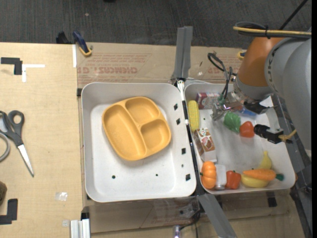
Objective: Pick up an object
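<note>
Reach step: the metal two-finger gripper (pixel 220 109) hovers beside the green plastic pepper (pixel 232 121) (finger state unreadable); next, descend and close.

Cardboard sheet (pixel 131 63), far side of left bin: red print, upside down and reversed; one word possibly "CHEMICAL", not certain.
Brown packet (pixel 205 141), right bin, left edge: printed wrapper, lettering too small to read.

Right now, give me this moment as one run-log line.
arm: over right bin | gripper: low at far end by green toy | plate: left bin | grasp: none visible
</note>
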`<state>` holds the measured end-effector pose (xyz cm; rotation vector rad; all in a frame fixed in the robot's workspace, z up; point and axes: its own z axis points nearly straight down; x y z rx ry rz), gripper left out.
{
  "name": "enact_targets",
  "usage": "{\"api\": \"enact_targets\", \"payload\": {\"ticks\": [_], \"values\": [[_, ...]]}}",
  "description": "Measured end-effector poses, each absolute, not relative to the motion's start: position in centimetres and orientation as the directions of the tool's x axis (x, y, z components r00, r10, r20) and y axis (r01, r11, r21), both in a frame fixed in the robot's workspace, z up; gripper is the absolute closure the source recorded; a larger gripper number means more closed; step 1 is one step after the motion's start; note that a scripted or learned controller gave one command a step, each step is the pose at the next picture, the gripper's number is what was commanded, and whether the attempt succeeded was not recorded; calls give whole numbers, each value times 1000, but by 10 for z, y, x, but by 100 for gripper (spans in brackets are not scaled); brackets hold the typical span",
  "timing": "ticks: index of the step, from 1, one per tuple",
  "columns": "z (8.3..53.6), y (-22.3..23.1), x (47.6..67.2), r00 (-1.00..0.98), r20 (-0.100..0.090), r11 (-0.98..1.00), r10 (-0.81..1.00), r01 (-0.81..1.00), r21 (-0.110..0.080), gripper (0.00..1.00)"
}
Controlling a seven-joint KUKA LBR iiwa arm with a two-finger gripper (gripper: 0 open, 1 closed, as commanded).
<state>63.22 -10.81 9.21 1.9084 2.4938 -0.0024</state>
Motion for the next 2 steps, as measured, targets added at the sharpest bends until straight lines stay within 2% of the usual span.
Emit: {"api": "enact_targets", "payload": {"ticks": [1, 2], "values": [[92, -108, 632, -261, -2, 261, 965, 965, 0, 0], [92, -140, 621, -321, -2, 321, 947, 947, 0, 0]]}}
